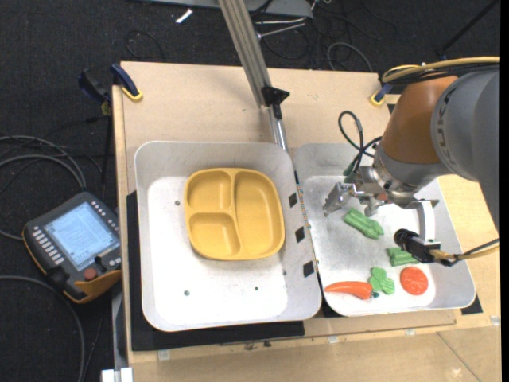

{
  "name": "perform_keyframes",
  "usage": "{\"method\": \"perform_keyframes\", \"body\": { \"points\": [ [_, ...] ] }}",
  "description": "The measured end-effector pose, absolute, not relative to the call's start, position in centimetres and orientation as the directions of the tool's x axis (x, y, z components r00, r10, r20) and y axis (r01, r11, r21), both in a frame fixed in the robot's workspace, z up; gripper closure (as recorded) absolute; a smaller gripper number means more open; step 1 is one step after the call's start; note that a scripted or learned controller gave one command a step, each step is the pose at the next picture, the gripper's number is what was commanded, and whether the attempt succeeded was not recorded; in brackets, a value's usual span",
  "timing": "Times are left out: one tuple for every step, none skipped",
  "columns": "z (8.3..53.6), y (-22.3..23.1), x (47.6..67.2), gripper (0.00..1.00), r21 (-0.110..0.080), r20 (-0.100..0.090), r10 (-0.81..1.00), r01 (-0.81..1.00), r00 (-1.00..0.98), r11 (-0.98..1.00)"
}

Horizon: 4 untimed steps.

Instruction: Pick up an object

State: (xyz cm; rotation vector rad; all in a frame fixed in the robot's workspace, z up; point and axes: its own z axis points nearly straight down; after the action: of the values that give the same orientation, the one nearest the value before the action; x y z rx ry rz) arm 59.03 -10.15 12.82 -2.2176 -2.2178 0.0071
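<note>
– While the arm (445, 126) hangs over the right bin (338, 249), what's the end effector (340, 200) doing?

– Can't tell how far open it is. Its metal parts blur into one grey clump and the wrist covers the rest from above. I can't make out anything gripped in it. It sits over the bin's upper left part, near the wall shared with the left bin (151, 213).

– Pick targets?

– All in the right bin. Green pod (363, 224) is just beside the end effector, on its lower right. Touching or apart, can't tell. Green chunk (397, 255) is further right, its right end hidden, so its shape is unclear. Along the near edge: carrot (348, 289), then a green sprig (382, 281) touching or just beside the carrot's right end, then a red disc (413, 280) close to the sprig.

– What's the disc, a tomato?

– Too small to say. Round, red, flat-looking.

– Left bin?

– Yellow plate (235, 213), three sections, lying flat around the middle, well apart from the end effector.

– Anything cut off?

– The arm runs out of view at the right edge. The right bin's far right corner is under the arm. A metal pole (246, 38) slants in from the top, its upper end cut off. A pendant (75, 245) lies on the floor left of the worktop (191, 102), its screen unreadable.
</note>
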Motion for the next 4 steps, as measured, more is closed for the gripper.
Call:
{"method": "perform_keyframes", "body": {
  "points": [
    [9.4, -10.1, 59.0, 0.0, -0.001, -0.001, 1.0, 1.0, -0.001, 0.001],
    [10.6, -10.1, 59.1, 1.0, 0.001, 0.0, 1.0, 1.0, 0.0, 0.0],
    [16.5, -9.4, 59.8, 1.0, 0.007, -0.001, 1.0, 1.0, -0.003, 0.003],
    [22.7, -9.5, 60.6, 1.0, 0.008, -0.001, 1.0, 1.0, -0.003, 0.003]
  ]
}}
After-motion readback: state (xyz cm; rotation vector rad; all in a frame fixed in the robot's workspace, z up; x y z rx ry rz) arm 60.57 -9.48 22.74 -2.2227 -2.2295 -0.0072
